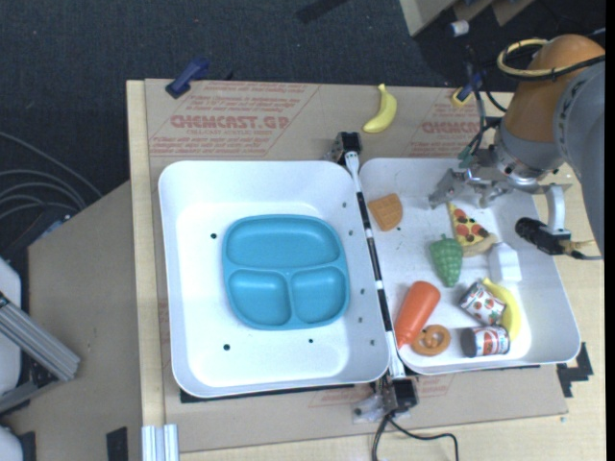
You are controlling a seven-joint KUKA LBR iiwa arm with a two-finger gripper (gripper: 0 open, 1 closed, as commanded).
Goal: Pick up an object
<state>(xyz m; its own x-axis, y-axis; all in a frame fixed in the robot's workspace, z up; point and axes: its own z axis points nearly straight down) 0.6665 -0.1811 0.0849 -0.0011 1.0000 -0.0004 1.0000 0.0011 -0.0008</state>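
- The gripper (468, 184) hangs over the far part of the right bin (550, 339), under the grey wrist with the orange band. I cannot tell its state, because from this slanted view the parts under the wrist are too small and dark to read.
- Nothing is seen held by it; all the objects lie on the bin floor.
- The nearest thing is the toy pizza slice (469, 229). It lies just beside the gripper, toward the near side of the bin and a little toward the arm's side. Its long axis runs from far-left to near-right in the view, with the crust end near the white block (506, 262).
- The piece of toast (386, 211) is the next nearest, to the left of the gripper, close to the wall between the bins.
- I judge that the pizza slice is the likely target, and that the move needs a short shift toward the near side before going down.
- Count in the right bin: one pizza slice, one toast, one green vegetable (446, 259), one carrot (417, 312), one donut (433, 339), two small cans (483, 323), one banana (505, 307), one white block.
- The left bin (187, 200) holds one blue divided plate (284, 270).
- A second banana (381, 112) lies on the cardboard behind the bins, well apart from the gripper.
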